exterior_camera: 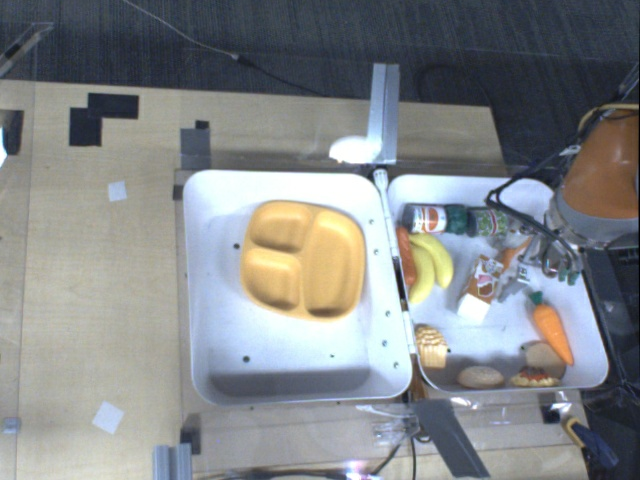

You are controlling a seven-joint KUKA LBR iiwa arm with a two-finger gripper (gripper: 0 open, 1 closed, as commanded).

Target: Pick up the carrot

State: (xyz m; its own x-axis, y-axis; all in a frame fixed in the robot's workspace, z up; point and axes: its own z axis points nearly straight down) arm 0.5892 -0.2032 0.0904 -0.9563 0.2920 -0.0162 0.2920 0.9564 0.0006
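Note:
The carrot, orange with a small green top, lies near the right wall of the right bin, pointing toward the front right corner. My gripper hangs low over the right bin, just up and left of the carrot's green end, next to a small red-and-white carton. The grey arm with its orange band comes in from the right above it. Nothing shows the carrot being held; it rests on the bin floor.
The right bin also holds a bottle, a banana, a red sausage, a waffle-like piece, and several small food items along the front wall. A yellow divided plate sits in the left bin.

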